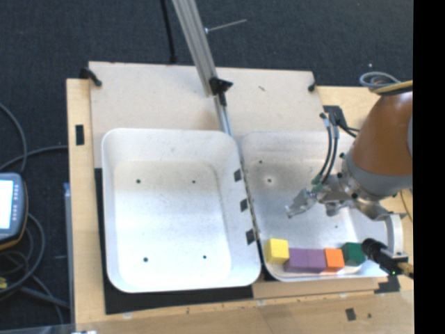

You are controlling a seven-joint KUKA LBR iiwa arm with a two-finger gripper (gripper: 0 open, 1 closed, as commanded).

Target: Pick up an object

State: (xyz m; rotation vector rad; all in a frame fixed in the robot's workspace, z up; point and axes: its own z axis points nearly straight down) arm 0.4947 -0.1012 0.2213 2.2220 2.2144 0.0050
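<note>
Camera view is showing the arm (382,145) reaching in from the right over the right bin (278,152), with the gripper (300,204) hanging above that bin's bare middle. Whether the claw is released or clenched cannot be told at this slant, and nothing is showing in its grasp.

Four blocks are lying in a row along the right bin's near wall: a yellow block (278,249) at the left end, a purple block (306,259) touching it, then an orange block (334,257) and a green block (354,253) beside that. They are sitting packed against the wall, probably because the bin floor is sloping toward the rim there, so they are bunching in the corner region.

The gripper is sitting well apart from the row, farther from the camera. Judging by this, the pick is not yet done. The tight row and the close wall are likely making any grasp awkward, since a finger needs room beside a block. The yellow one, at the open end, is looking the easiest.

The left bin (118,158) is lying just beside, across the shared rims.
</note>
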